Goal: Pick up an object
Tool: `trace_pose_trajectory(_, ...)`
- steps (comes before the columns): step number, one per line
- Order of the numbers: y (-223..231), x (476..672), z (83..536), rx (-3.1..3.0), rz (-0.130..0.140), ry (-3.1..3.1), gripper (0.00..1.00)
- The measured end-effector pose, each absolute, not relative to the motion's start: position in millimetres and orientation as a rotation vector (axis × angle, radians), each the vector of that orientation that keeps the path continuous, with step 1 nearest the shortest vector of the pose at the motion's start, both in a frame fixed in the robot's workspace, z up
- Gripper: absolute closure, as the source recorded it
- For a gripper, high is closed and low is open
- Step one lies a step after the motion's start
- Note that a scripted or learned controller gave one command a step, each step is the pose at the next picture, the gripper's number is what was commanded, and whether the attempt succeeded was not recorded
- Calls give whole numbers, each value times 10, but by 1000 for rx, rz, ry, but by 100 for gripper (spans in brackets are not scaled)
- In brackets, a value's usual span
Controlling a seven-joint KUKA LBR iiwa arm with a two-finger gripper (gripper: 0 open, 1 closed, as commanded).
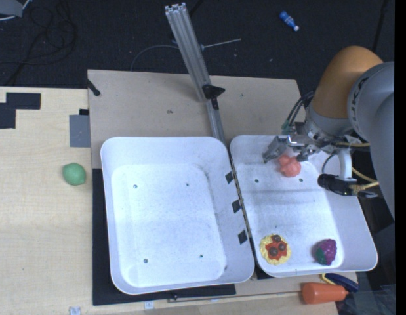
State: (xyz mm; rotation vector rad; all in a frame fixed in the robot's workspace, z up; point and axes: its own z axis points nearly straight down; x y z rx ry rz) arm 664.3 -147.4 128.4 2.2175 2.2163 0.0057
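My gripper [286, 152] hangs over the back of the right bin [301, 205], reaching in from the right. A pinkish-red object [290, 167] sits directly at its tip, touching or nearly touching it; I cannot tell whether it is gripped. Toward the bin's front lie a yellow round piece with red spots [275, 249] and a purple grape-like cluster [326, 251]. The left bin [166, 212] stands beside it.
An orange carrot-like object [323, 293] lies outside the right bin's front edge. A green ball [74, 174] rests on the wooden table at the far left. A metal rail [195, 58] slants down to the gap between the bins. Black cables [340, 184] trail near the wrist.
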Motion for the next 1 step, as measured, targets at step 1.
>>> trace_pose_trajectory(1, -1482, 6640, 1379, 2218, 4, 2216, 100)
